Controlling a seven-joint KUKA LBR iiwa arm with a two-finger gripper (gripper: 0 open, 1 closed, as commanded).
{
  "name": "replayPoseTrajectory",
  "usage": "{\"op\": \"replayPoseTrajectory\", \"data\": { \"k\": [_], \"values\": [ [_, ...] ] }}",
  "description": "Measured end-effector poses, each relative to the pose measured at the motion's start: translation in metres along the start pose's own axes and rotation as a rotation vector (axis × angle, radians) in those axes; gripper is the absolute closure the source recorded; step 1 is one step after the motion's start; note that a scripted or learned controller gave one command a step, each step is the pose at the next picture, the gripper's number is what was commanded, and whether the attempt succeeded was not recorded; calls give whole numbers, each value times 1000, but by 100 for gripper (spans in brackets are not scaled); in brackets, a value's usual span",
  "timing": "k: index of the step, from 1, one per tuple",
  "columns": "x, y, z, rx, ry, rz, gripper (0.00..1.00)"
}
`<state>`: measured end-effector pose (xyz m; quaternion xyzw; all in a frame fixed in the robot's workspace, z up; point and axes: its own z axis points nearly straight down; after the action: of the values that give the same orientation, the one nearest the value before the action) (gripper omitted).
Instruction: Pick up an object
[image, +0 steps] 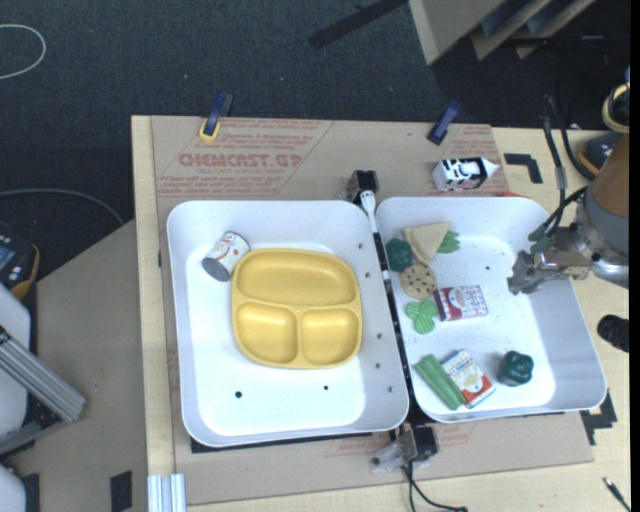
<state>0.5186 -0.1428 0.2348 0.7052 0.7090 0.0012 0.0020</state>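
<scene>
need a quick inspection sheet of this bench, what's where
surface: cardboard-covered bench with left bin and right bin side by side
job's things: right bin holds sandwich, cookie, red carton, green stick, small box, dark green pepper
clutter: yellow tray and can in left bin; cow-print carton on bench
grippers: gripper over right bin's right side, nothing seen held
cables: cable at front edge
surroundings: dark floor

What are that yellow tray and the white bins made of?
The yellow tray looks like moulded plastic: one even colour, rounded compartments, a soft sheen. The white bins also look like plastic, smooth and slightly glossy with rounded corners, though thin painted metal can't be excluded.
</scene>
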Motion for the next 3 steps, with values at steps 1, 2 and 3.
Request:
{"op": "replayPoseTrajectory", "data": {
  "k": [1, 2, 3],
  "values": [
    [48, 18, -7, 0, 1, 0, 100],
    [101, 35, 8, 4, 3, -1, 100],
    [157, 46, 19, 3, 2, -1, 100]
  ]
}}
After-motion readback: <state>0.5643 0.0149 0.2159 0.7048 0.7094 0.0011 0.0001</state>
